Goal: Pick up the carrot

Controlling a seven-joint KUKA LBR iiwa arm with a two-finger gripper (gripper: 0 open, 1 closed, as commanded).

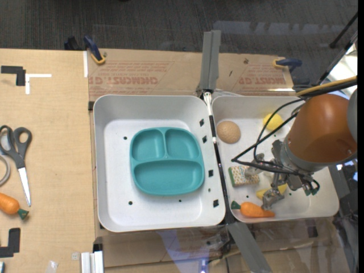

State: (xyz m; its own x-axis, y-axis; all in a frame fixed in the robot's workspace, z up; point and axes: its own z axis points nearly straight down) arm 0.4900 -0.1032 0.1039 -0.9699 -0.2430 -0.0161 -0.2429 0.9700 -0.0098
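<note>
**Gripper Position Over the Right Bin, Carrot on the Bin Floor**

The gripper (277,191) is located low in the right bin (324,209), beneath the orange wrist band (321,128) of the arm. Whether it is open or closed cannot be told, as the tip is small and cluttered with cables.

The carrot (256,210) is found just below and slightly left of the gripper, lying on the bin floor near the front wall, with its green end pointed left. It is not seen to be gripped. A small yellow item (263,194) is seen just beside the gripper on its left; its identity cannot be determined.

Left of the gripper, a speckled block (244,176), possibly a sponge, is placed on the bin floor. Farther up and left, a round tan ball-like object (228,132) is positioned near the bin divider. A yellow object (273,121) is partly hidden behind the arm, above the gripper.

Well to the left, in the left bin (108,169), a teal divided plate (167,160) is set. Beyond it, on the wooden bench top at the far left, scissors (16,152) and a second carrot (10,205) are laid.
</note>
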